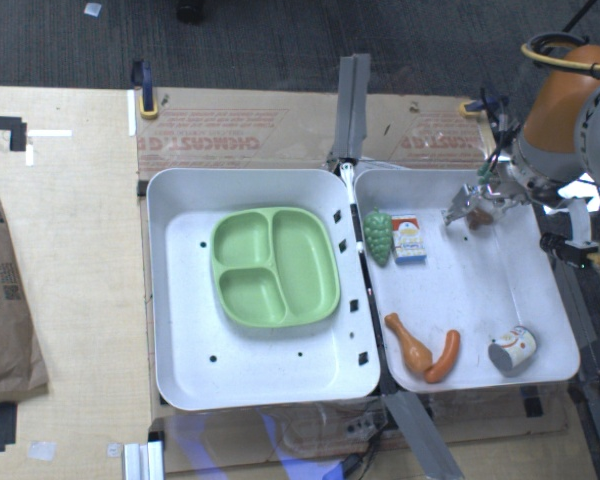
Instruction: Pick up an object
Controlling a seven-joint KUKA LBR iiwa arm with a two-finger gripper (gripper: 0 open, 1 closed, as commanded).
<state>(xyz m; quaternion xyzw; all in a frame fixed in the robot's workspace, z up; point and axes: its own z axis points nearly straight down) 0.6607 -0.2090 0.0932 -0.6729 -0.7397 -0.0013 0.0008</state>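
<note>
Reaching in from the right, the hand [470, 211] hangs over the far right part of the right bin [480, 298], near that bin's back wall. Its metal parts are small and blurred, and I cannot tell whether it grips anything. The grey arm [570, 108] with its orange band sits above and to the right of it, past the bin's right corner.

Several things lie in the right bin. A green bumpy piece like a bunch of grapes [378, 236] rests against the left wall, close to the divider between the bins. Just beside it, on its right, lies a small box [409, 238] in white, red and blue. Both are well apart from the hand, to its left. Near the front wall an orange toy shaped like a drumstick [408, 341] lies touching a red-orange sausage [443, 356], the two forming a V. At the front right corner a small white cup [512, 349] lies tipped on its side.

The left bin [180, 298] holds a light green plate [276, 265] with three compartments, lying flat near the middle. Both bins sit on a pale wooden surface [70, 268], with a brown paper bag [5, 298] at the far left edge.
</note>
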